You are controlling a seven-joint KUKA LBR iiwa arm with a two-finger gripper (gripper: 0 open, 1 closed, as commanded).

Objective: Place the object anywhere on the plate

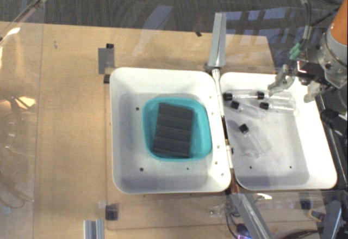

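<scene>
Tubes [274, 104] look like the thing to move. They're clear with black caps and lie loose in the right bin [321, 178], mostly toward its 11 o'clock corner, with one more near the centre. The gripper [283, 79] hangs over that bin's 12 o'clock rim, just above the top pair. I can't tell if it's wide or narrow, and I see nothing in it.

My take for the pick: go for the tube at 6 o'clock of the gripper and come down across its barrel, not the cap, since clear plastic probably rolls. Over at 9 o'clock, the left bin [122, 167] holds the teal plate [148, 123], where a dark ridged block [174, 130] already hogs the middle. So aim for a bare edge.
</scene>
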